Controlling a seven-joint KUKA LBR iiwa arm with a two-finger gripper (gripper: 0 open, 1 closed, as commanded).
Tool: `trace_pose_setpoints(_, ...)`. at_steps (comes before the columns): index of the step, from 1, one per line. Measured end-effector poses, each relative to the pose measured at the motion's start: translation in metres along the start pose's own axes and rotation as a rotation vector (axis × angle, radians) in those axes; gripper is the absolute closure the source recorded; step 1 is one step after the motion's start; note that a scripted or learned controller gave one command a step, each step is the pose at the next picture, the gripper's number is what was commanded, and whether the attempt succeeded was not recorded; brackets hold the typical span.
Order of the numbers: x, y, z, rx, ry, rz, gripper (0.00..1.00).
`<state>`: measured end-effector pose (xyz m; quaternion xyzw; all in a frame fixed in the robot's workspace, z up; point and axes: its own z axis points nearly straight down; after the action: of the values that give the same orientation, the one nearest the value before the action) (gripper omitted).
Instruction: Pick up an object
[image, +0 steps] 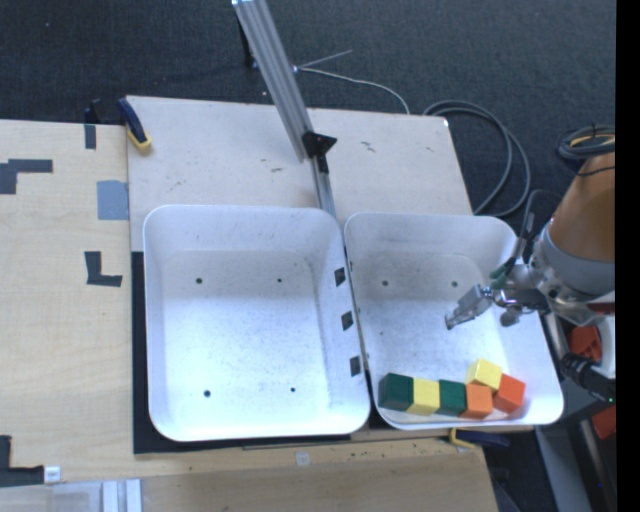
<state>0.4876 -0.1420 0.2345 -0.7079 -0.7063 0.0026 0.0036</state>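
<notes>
The right bin (420, 240) holds a row of coloured blocks (455, 393) along its front wall, toward its front right corner. The gripper (478, 308) hangs above them near the right wall, nothing between its fingers; their spread is unclear.

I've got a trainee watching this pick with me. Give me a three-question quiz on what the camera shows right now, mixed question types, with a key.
1. True or false: the blocks lie in the left bin.
2. Multiple choice: where in their bin are the blocks gathered? A) far edge, B) centre, C) near edge, toward the right corner.
3. Fill in: the gripper hangs over the ____ bin, apart from the blocks.

Key
1. False: they lie in the right bin.
2. C: a row of green, yellow, green and orange blocks, plus a yellow and an orange one beside it, sits along the near wall.
3. Right: it is above the bin's bare floor, farther from the camera than the blocks.
</notes>
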Motion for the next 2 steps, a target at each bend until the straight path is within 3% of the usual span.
trace_pose_setpoints(1,0.001,0.003,-0.002,-0.007,-0.001,-0.003,0.00)
trace_pose_setpoints(2,0.041,0.018,-0.043,-0.012,-0.001,-0.009,0.00)
